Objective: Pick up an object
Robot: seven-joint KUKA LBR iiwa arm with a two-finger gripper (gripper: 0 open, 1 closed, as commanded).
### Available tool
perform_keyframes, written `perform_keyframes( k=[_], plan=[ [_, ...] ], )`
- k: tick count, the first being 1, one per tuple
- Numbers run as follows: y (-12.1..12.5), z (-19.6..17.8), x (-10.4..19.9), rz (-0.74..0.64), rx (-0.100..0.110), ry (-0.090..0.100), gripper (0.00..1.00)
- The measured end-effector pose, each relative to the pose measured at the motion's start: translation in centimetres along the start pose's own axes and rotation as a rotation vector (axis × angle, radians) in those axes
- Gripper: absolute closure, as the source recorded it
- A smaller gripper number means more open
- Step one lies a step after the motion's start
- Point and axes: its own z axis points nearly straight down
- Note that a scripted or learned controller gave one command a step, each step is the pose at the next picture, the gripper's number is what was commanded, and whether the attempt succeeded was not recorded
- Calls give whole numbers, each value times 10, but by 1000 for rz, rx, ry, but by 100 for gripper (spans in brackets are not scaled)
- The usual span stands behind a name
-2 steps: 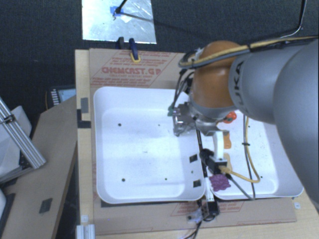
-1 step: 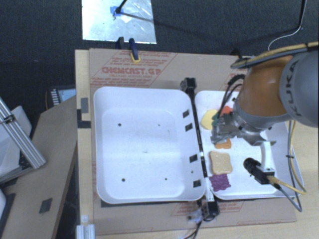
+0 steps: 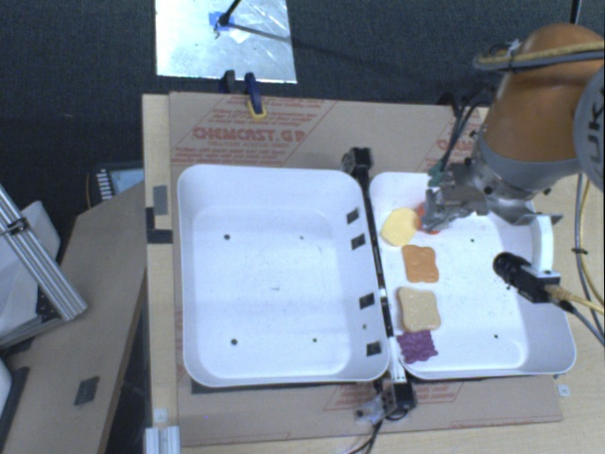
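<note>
The arm point(image 3: 553, 83) reaches in from the right side of the camera view, its orange band uppermost and the grey wrist section below it. It bends down and to the left (cables run along its upper side). The gripper point(image 3: 437, 218) hangs at the low end, pointing downward, its dark metal parts bunched close together.

Only readable thing here is the red "CHEMCAST GP" print on the brown sheet point(image 3: 284, 126) under the bins; more red print at its edges is too blurry.
</note>
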Motion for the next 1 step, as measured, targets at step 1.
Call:
perform_keyframes(
  k=[1],
  plan=[
    [-21, -42, 62, -7, 6, 4, 100]
  ],
)
